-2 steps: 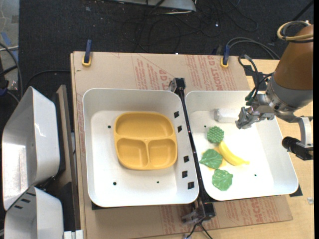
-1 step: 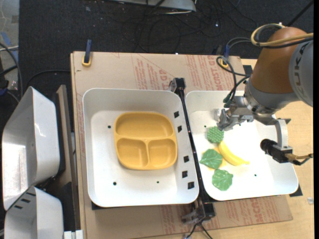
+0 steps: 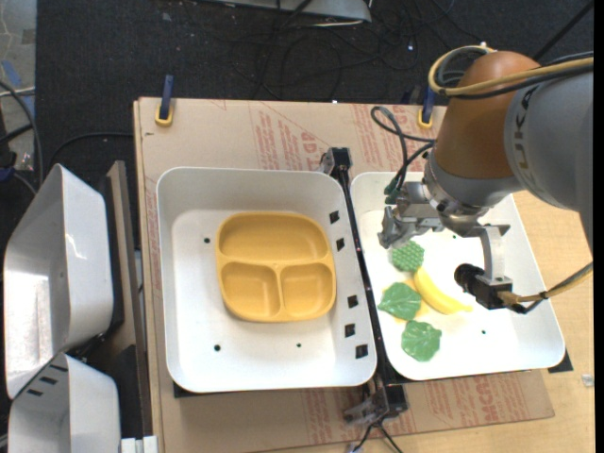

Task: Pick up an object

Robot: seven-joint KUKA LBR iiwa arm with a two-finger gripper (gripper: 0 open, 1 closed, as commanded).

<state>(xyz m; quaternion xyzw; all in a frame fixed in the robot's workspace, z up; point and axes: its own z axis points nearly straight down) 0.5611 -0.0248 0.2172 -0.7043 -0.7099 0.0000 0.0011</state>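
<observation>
Yellow divided tray in white left bin, yellow banana, three green pieces in white right bin, tan tabletop with red print

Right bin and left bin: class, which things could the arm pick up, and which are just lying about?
Job:
gripper
round green piece
banana
two green leafy pieces

Lying about:
yellow divided tray
left bin
clamps
</observation>
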